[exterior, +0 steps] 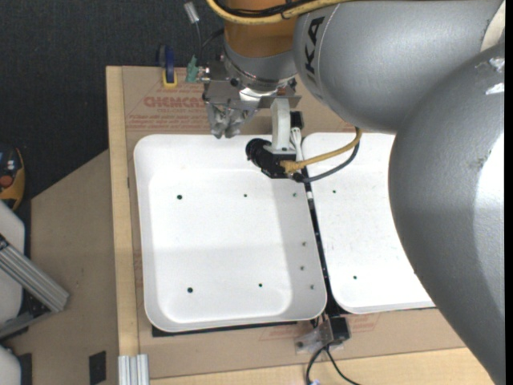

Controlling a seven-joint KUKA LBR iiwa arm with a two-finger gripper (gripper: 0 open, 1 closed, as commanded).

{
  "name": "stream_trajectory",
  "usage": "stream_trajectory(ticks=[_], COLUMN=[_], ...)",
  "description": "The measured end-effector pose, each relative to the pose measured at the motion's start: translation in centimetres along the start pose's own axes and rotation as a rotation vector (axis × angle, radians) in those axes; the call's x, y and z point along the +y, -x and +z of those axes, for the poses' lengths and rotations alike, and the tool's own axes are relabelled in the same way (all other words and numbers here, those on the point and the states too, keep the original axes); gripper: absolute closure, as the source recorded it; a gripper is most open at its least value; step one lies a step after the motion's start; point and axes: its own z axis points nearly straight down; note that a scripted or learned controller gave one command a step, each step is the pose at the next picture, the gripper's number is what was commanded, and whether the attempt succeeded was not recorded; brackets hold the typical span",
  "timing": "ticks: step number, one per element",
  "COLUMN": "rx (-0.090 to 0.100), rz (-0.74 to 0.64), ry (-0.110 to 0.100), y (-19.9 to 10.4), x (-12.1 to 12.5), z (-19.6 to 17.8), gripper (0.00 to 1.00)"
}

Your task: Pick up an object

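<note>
Two shallow white bins sit side by side on the counter [120,215], and the gripper [225,127] hangs over the far rim of the left bin [146,215], near that bin's far right corner, with the orange-banded arm [401,62] reaching in above the right bin [361,247]. Whether the gripper is released or clenched I cannot tell from this slant, and nothing can be made out between its tips. The floor of the left bin shows a few small dark dots [179,197] set in a regular pattern, which look like marks or holes in the tray, not loose things. Where the object to be picked up lies I cannot tell; the arm covers a large part of the right bin, and the spot directly under the gripper is hidden by its own body. As a judgement only: anything small enough to hide there is likely light and easy to lift, yet also easy to nudge across the smooth white plastic, so it would slide or roll away from a glancing touch. The safest hold would be straight down and centred, closing across its narrowest width near the middle, clear of the bin wall, which crowds the approach at this corner.
</note>
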Motion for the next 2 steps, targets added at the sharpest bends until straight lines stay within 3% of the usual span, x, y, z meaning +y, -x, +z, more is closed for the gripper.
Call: stream_trajectory(ticks=[1, 2], rx=[0.000, 0.000], rz=[-0.002, 0.001], ry=[0.001, 0.005], y=[-0.1, 2.4], x=[-2.1, -4.0], z=[-2.4, -5.8], gripper=[1.00, 1.00])
